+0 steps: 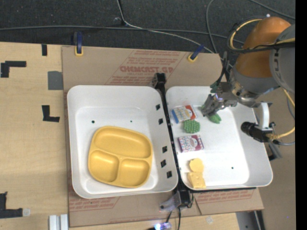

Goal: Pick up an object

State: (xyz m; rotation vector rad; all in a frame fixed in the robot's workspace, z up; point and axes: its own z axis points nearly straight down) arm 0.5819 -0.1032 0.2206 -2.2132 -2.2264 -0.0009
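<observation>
Gripper (211,108) upper right of frame, over green object (215,118) | finger opening: cannot tell | object looks small, light, likely soft; take it across its middle.

- The two bins (81,104) looked like smooth white plastic with a soft sheen.
- The yellow divided tray (120,156) looked like moulded plastic, smooth and faintly glossy.
- The board (144,66) under the bins looked like matt brown cardboard with red print.
- The bench top (29,128) looked like pale, matt wood.
- The two small packets (191,143) looked like glossy printed wrappers.
- The green ball (191,126) had a bumpy surface.
</observation>
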